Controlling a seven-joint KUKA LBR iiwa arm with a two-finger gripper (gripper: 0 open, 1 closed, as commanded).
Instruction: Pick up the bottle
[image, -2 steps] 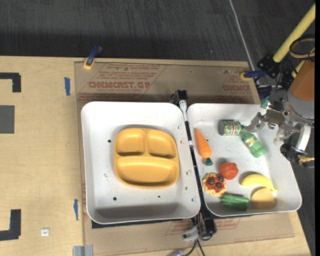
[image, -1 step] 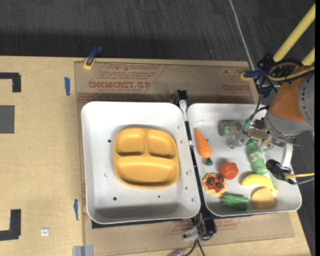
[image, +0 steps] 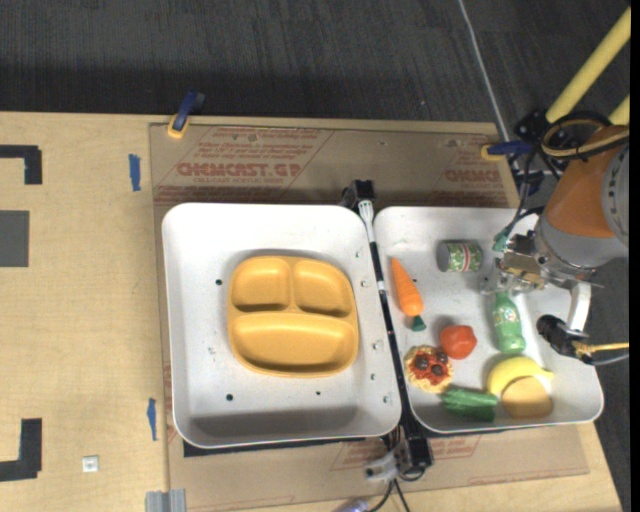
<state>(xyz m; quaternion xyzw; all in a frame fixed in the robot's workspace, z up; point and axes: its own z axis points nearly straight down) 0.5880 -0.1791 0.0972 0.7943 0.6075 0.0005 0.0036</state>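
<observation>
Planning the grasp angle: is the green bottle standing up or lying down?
Lying down: the green bottle shows its full length along the right bin's floor.

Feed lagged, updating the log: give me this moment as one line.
phase: approach | gripper: above top of green bottle | bottle: lying in right bin, not lifted | neighbours: tomato, banana

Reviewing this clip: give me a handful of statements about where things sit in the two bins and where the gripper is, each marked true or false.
1. The yellow divided tray lies in the left bin. True.
2. The green bottle lies in the left bin. False: it lies in the right bin, just below the gripper.
3. The carrot sits near the right bin's left wall. True.
4. The small can rests on the yellow tray. False: it lies in the right bin, left of the gripper.
5. The tomato lies between the carrot and the bottle. True.
</observation>
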